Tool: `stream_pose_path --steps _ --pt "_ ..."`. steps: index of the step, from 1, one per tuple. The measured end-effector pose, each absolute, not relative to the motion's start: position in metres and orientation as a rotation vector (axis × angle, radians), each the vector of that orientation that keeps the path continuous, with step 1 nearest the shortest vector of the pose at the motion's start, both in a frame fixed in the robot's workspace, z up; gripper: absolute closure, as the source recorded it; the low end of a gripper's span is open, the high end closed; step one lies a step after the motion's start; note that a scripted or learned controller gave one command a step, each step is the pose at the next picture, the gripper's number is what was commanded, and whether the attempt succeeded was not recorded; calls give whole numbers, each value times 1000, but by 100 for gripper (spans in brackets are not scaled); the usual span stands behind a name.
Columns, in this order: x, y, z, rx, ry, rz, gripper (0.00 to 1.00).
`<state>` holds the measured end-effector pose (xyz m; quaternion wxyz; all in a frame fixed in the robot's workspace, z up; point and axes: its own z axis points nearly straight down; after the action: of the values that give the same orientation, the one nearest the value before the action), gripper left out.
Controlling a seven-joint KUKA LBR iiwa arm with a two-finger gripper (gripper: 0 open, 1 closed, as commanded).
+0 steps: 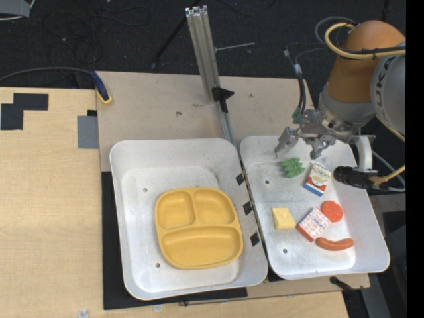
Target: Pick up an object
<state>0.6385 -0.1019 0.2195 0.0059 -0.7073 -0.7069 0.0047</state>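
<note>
My gripper (299, 147) hovers over the far end of the right bin (371, 257), its fingers (285, 142) spread open with nothing between them. Just below it lies a small green leafy toy (291, 167). Farther right and nearer the front are a white carton with red and blue print (318, 178), a red round slice (332, 211), a red-and-white box (313, 224), a yellow cheese block (283, 218) and a red sausage (334, 244).
The left bin (132, 177) holds a yellow divided plate (197, 227). An upright metal post (205, 55) stands behind the bins. Wooden bench surface (46, 204) stretches to the left.
</note>
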Motion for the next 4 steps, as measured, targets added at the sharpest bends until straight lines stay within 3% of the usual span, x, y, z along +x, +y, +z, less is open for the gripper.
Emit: stream_pose_path --steps 1,3,4 --pt "641 -102 227 -2219 -2221 2 0" --pt "632 -110 130 -2218 -2216 10 0" --pt "634 -110 90 -2223 -2221 -1 0"
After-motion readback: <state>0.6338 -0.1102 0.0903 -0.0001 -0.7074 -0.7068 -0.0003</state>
